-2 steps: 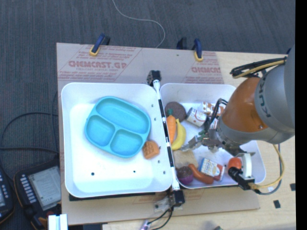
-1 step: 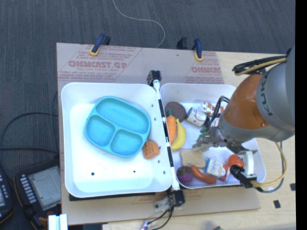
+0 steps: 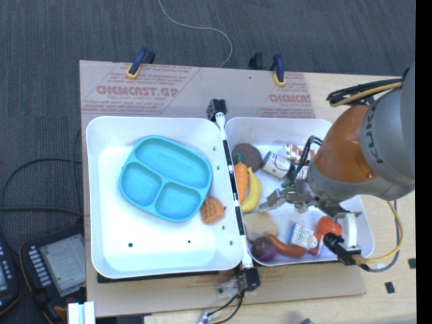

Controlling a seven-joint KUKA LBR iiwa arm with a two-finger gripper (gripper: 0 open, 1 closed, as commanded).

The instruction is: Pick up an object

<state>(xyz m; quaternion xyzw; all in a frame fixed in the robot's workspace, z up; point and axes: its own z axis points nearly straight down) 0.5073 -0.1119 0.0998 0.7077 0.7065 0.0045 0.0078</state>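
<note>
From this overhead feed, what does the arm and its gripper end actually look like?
The arm is a thick, rounded grey body with a broad orange band above the wrist. Yellow and black cables run along its top, and a yellow cable loops below. The gripper is small, metallic and dark, with thin wires around it.

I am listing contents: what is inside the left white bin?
The left bin holds a blue divided plate and an orange waffle-like toy touching the plate's edge. The plate covers the floor under it.
</note>
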